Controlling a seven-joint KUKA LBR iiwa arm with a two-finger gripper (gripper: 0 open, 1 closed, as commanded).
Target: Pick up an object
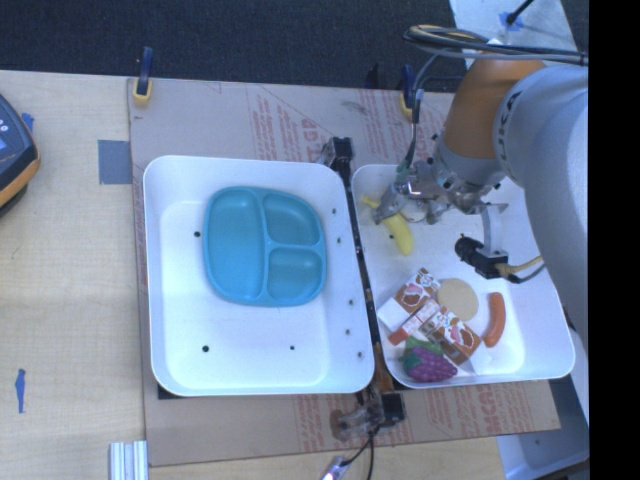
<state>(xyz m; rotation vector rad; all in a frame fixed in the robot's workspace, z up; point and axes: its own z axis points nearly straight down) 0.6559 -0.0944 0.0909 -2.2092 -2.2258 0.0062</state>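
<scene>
The gripper (400, 200) is hanging low in the right bin (540, 353), its finger state impossible to tell, with the toy banana (399, 234) lying just below its tip.

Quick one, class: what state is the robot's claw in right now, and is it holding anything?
Claw: low in the right bin, right by the yellow banana; whether it is open, shut or gripping cannot be told from this view.
</scene>
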